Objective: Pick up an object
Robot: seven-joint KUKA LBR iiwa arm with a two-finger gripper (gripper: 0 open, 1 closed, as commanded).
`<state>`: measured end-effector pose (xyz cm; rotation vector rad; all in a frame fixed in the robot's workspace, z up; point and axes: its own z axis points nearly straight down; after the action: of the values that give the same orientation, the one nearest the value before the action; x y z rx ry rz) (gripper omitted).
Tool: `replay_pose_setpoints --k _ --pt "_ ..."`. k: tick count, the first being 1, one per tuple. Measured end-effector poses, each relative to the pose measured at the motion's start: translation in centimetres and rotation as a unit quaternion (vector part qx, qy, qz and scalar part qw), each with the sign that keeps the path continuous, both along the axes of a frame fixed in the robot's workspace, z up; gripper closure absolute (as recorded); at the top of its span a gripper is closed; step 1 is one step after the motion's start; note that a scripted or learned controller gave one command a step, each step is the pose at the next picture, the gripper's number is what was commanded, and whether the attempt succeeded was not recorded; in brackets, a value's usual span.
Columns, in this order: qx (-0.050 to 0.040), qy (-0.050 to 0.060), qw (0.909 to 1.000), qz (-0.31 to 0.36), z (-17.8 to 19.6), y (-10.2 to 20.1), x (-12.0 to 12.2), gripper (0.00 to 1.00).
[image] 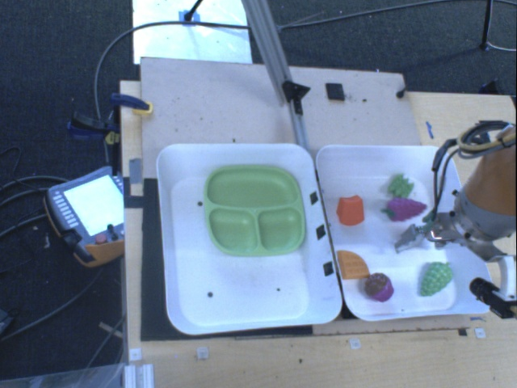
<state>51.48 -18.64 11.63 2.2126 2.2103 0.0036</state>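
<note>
Lying in the right bin (pixel 335 217), small moulded toy foods are seen: a knobbly purple grape bunch (pixel 404 209) sits just above the gripper (pixel 406 239), long axis left-right, tip pointing right. The fingers (pixel 401 242) are spread apart, with nothing gripped between them.

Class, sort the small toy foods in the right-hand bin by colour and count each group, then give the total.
Green: 2, one near the back and one near the front
Purple: 2, one and a darker one
Orange: 2, one reddish and one paler
Total: 6
</note>
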Motion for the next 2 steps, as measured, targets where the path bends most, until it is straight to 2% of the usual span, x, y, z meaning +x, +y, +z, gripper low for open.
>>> replay_pose_setpoints --k 1,2 --pt "0.0030 0.003 1.0000 0.001 0.9 0.3 -0.1 1.00" --pt "0.0028 0.002 1.0000 0.003 7.1 0.3 0.7 1.00"
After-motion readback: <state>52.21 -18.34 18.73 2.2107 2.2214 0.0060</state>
